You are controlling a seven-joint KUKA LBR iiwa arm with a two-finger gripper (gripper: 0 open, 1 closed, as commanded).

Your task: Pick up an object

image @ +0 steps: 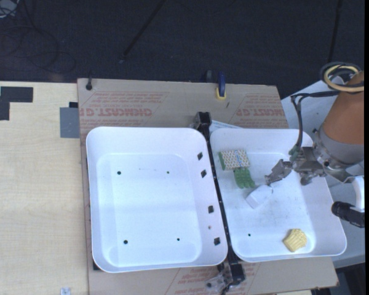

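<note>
White block (258, 196) in the right bin (320, 241) is what I am approaching, claw (279, 172) apart and unladen, needing to descend next.

Background: a dark floor (172, 29) fills the top of the frame, with thin black cables (24, 17) trailing across its upper left and a dark line slanting down from the upper centre. Bench: pale wood-grain surface (31, 195) at left bearing black and grey rectangular patches (12, 100) at its upper left; a brown cardboard sheet (172, 103) with reversed red lettering lies at centre, a blue-and-yellow clamp (221, 86) on its top edge.
</note>
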